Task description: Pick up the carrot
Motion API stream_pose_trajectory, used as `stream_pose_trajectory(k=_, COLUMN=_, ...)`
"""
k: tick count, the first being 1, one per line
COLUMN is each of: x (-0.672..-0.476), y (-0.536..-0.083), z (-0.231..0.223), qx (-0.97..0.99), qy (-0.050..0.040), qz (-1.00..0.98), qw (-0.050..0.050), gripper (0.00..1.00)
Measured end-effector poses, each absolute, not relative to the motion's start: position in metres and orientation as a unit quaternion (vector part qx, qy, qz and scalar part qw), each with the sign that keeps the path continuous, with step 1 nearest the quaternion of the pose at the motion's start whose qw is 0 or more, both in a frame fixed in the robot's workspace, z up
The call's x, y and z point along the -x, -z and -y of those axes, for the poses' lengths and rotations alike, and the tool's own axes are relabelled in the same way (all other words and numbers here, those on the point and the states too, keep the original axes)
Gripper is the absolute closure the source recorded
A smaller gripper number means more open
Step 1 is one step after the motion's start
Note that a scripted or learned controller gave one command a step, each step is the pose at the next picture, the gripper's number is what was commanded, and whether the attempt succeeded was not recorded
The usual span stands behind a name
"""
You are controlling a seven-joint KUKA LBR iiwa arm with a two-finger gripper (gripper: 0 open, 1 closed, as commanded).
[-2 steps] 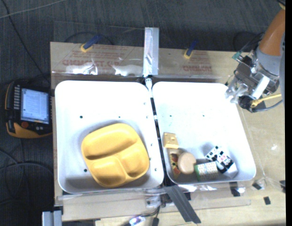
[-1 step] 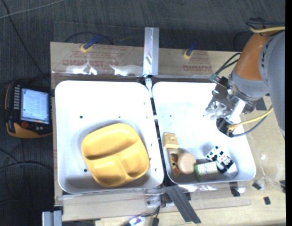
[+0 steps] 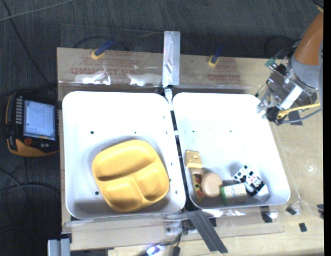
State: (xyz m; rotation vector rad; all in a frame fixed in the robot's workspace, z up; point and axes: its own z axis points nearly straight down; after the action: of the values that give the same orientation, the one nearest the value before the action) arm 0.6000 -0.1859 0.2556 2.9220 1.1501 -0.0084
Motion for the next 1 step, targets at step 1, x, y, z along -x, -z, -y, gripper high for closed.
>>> stream_pose_trajectory(k=1, x=-0.6482, y=-0.3256, z=0.1833, qx=-0.928, qy=0.0020, qz=-0.372, qw=0.001, gripper=1.00)
